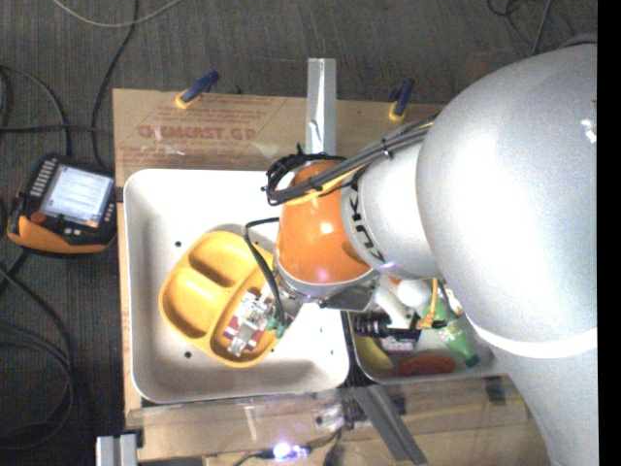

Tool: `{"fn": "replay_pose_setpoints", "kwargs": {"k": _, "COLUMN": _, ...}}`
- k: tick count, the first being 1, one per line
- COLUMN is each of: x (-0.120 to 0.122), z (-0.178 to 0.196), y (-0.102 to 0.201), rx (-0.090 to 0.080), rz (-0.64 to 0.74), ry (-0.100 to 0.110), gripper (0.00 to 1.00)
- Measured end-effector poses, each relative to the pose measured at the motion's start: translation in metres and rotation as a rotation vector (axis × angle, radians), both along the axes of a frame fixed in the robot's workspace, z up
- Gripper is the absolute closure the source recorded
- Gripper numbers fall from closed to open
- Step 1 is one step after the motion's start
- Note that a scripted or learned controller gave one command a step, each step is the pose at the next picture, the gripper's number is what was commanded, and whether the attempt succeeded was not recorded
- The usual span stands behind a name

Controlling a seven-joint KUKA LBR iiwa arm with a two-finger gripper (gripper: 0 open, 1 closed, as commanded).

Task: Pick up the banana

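Big and grey, my arm [514, 212] is reaching in from the right and hiding much of the worktop [194, 129]. Its orange band [315, 236] is hanging over the left bin [155, 212]. My hand [254, 320] is sitting low over the near edge of a yellow dish [199, 289] in that bin. I cannot make out whether it is apart or together. The banana [378, 357] is lying in the right bin [482, 367], peeking out under my arm, just beside a red thing [427, 364] and a green bottle [458, 336].
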State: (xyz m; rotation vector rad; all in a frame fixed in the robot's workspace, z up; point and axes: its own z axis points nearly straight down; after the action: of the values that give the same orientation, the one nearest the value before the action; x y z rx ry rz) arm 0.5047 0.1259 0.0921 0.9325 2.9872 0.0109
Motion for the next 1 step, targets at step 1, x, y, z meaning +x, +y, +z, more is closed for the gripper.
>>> {"fn": "replay_pose_setpoints", "kwargs": {"k": 1, "x": 0.0247, "z": 0.0451, "y": 0.0881, "rx": -0.006, "rz": 0.111, "ry": 0.018, "gripper": 0.0}}
